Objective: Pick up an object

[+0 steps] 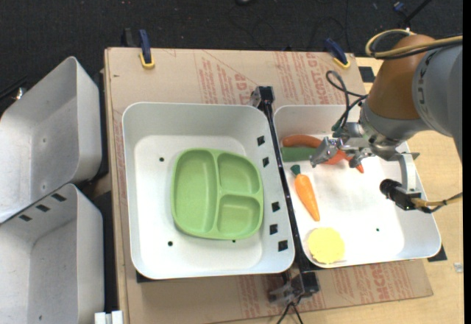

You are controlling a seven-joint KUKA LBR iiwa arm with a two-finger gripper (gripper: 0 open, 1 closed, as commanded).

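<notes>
Carrot [307, 196]: lay in the right bin [419, 241], just below the gripper.
Gripper [337, 153]: hovered low over the bin's upper left; whether its claw was apart or together could not be told.
Yellow disc [325, 244]: near the front wall.
Green tray [218, 194]: in the left bin [147, 138].

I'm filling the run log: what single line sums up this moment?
claw over right bin | at orange item, grasp unclear | carrot, yellow disc loose | green tray left bin
</notes>
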